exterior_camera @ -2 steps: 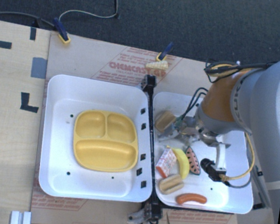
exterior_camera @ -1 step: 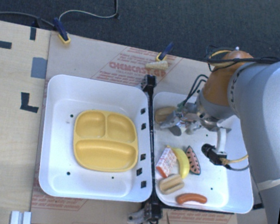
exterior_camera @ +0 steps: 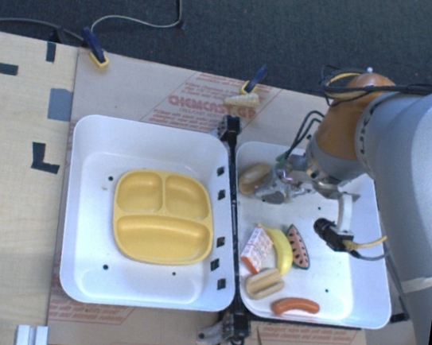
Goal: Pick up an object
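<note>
- The pincer (exterior_camera: 278,187) was down in the right bin (exterior_camera: 356,309), at its upper-left corner, right beside a brown potato-like piece (exterior_camera: 252,175).
- Whether it was spread or pinching, I couldn't tell.
- Nearer the front lay a banana (exterior_camera: 282,250), watermelon slice (exterior_camera: 298,247), packet (exterior_camera: 256,250), bun (exterior_camera: 263,282) and sausage (exterior_camera: 295,306).
- A yellow divided plate (exterior_camera: 163,217) sat in the left bin (exterior_camera: 82,260).

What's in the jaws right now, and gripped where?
Cannot tell. The gripper is down in the right bin, right against a tan potato-like item, but whether it has a hold isn't visible.
</note>
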Controlling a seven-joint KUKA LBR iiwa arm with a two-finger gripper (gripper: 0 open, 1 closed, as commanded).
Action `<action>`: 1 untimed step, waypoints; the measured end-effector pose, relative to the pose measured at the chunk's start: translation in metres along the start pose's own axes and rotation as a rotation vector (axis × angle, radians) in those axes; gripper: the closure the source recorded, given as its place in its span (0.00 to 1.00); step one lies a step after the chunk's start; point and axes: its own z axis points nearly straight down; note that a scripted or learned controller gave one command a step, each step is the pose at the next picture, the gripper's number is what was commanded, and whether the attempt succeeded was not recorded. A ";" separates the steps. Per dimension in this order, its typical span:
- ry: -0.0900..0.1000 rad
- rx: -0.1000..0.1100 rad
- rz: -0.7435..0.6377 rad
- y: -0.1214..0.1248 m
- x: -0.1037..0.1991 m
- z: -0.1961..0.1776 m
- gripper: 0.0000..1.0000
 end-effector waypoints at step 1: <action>0.003 0.004 0.001 -0.066 0.037 -0.088 1.00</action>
